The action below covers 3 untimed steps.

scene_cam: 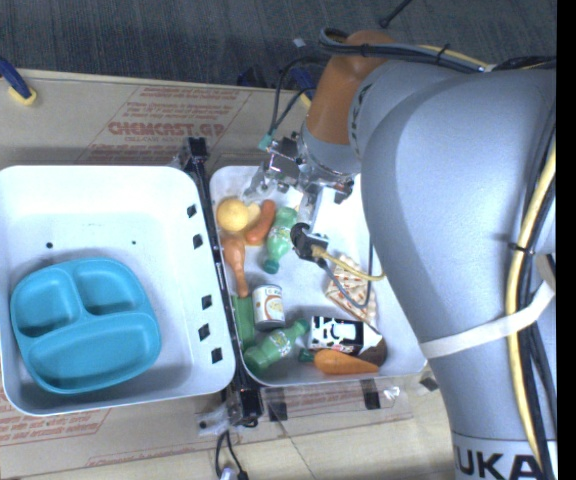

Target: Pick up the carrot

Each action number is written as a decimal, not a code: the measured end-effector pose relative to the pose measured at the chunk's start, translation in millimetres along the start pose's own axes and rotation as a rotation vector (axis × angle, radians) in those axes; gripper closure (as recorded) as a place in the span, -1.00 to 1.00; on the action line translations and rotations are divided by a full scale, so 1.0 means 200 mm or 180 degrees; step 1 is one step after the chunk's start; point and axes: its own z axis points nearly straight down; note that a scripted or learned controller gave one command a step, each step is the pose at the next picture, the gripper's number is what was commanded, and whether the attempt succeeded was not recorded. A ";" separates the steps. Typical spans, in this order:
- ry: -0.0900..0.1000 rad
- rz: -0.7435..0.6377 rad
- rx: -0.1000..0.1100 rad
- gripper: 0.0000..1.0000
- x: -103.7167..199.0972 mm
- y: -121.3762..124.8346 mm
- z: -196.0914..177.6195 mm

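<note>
From the camera view it looks like the approach step: the claw (290,168) hangs over the far end of the right bin (393,313), and I honestly can't tell if it's released or clenched. The carrot (345,363) lies at the near end, touching the black-and-white carton (336,334), just beside the near rim. So the next move probably means coming nearer, with little open room between rim, carton and green bottle (273,348).

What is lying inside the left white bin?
Inside the left shallow white bin lies one light blue plastic tray with three compartments, near the front-left corner. The rest of the floor is bare white. What is under the tray cannot be seen, because it is covered.
</note>
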 end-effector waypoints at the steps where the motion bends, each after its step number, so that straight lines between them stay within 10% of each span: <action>1: 0.0000 0.0507 0.0008 -1.00 0.13 -0.37 -0.33; 3: -0.0008 0.1347 0.0008 -1.00 0.53 -0.28 -0.32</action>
